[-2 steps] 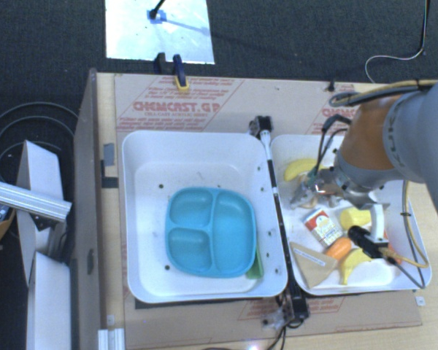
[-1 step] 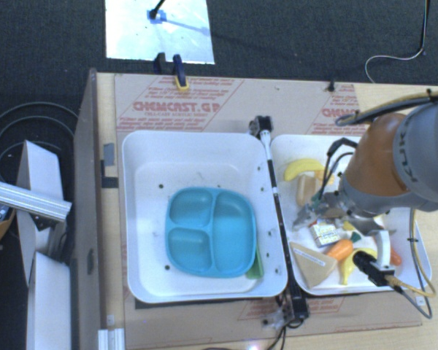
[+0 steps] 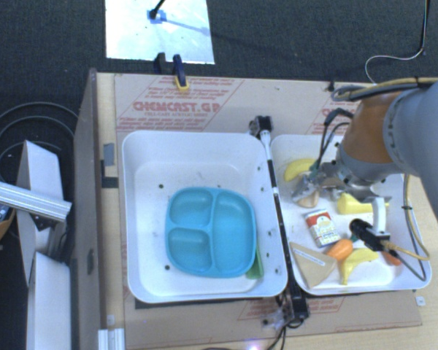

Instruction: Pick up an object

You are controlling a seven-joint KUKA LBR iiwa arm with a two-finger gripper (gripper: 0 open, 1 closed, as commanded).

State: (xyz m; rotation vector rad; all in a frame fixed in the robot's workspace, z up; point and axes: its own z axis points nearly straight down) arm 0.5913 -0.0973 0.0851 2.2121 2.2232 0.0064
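Closest to us, along the near wall of the right bin (image 3: 365, 286), lie a tan wedge (image 3: 312, 259), a yellow banana-shaped piece (image 3: 359, 259) and, touching its upper end, an orange piece (image 3: 340, 249). Just behind the wedge is a small red-and-white box (image 3: 321, 227), lying flat and turned at an angle. Level with these, the left bin (image 3: 153, 173) holds a blue divided plate (image 3: 208, 232) set toward its near right corner, and a green thing (image 3: 256, 265) peeks out from under the plate's right edge.

Farther back in the right bin, a yellow block (image 3: 350, 204) lies to the right of the box. The gripper (image 3: 306, 189) is down inside this bin near its left wall, between the box and a rounded yellow piece (image 3: 299, 168) at the far left corner. It is very close to that piece, but we cannot tell whether they touch. We also cannot tell whether the gripper is open or closed, and we see nothing clearly held in it. Every loose thing that could be picked up lies in the right bin, except the plate and the green thing.

The grey arm (image 3: 416, 130) comes in from the right, its orange band (image 3: 369, 130) above the bin's far half. Beyond both bins a cardboard sheet (image 3: 177, 106) with red print covers the bench. A blue clamp (image 3: 179, 68) grips its far edge, and past that a pale square sheet (image 3: 157, 20) lies on the dark floor.
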